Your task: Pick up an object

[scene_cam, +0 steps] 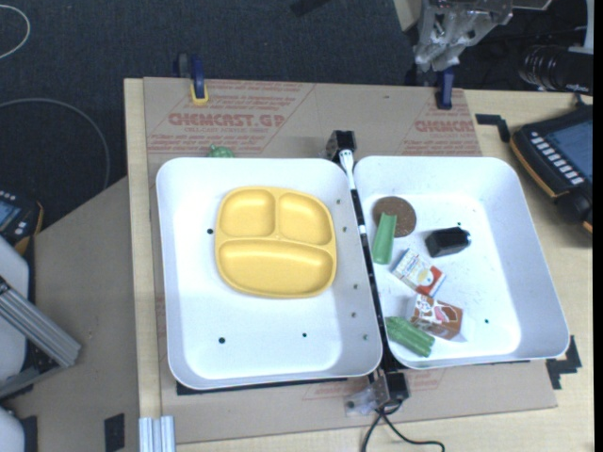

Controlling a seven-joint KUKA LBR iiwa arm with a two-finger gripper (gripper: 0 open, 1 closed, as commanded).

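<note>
The right bin point(499, 191) holds several small items: a round brown disc point(397, 215), an upright-lying green tube point(383, 238), a black block point(447, 241), a white and red packet point(416, 271), a brown and red packet point(439, 317) and a green pod-like piece point(410, 336) by the front rim. My gripper point(441, 47) hangs high beyond the far edge of the bench, well back from the right bin and apart from every item. Nothing shows in its grasp.
A yellow divided plate point(276, 241) lies in the left bin point(188, 281). Blue clamps point(198, 81) point(445, 90) stand on the board's far edge. A black and orange pendant point(563, 158) rests to the right of the bins. A small green scrap point(220, 152) lies behind the left bin.
</note>
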